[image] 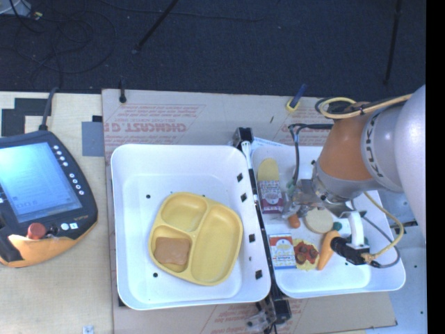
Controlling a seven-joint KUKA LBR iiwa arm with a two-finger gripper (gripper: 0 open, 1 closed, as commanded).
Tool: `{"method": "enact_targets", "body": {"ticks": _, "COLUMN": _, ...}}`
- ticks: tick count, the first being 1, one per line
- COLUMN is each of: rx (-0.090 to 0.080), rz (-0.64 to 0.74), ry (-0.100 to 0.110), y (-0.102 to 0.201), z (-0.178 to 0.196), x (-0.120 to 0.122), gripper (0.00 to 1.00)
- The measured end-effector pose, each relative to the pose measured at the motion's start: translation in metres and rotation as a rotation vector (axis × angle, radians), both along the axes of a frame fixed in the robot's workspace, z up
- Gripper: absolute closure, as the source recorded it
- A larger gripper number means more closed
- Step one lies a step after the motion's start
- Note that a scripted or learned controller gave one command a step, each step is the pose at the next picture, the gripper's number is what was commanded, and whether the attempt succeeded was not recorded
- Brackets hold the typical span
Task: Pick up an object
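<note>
The gripper (311,202), its opening impossible to tell, hangs just above the pale disc (319,220), where the closely packed carrot (325,250) could jam a grasp.

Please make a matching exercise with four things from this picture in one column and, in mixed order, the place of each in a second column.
Things:
1. yellow divided plate
2. brown square piece
3. carrot
4. tablet with screen

Places:
A. in the right bin
B. on the bench, left of both bins
C. in the left bin
D. in one compartment of the plate

Pairs: 1-C, 2-D, 3-A, 4-B
</note>
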State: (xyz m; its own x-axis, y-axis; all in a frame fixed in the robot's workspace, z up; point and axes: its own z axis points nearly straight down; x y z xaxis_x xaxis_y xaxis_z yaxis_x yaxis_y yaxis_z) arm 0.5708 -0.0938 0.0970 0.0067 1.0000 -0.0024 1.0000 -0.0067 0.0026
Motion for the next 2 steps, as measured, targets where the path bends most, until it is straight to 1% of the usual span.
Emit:
{"method": "enact_targets", "body": {"ticks": 1, "rx": 0.003, "rz": 0.008, "ry": 0.008, "y": 0.048, "z": 0.088, "x": 0.003, "gripper": 1.00}}
{"method": "enact_targets", "body": {"ticks": 2, "rx": 0.003, "rz": 0.008, "ry": 0.010, "y": 0.084, "z": 0.111, "x": 0.002, "gripper": 1.00}}
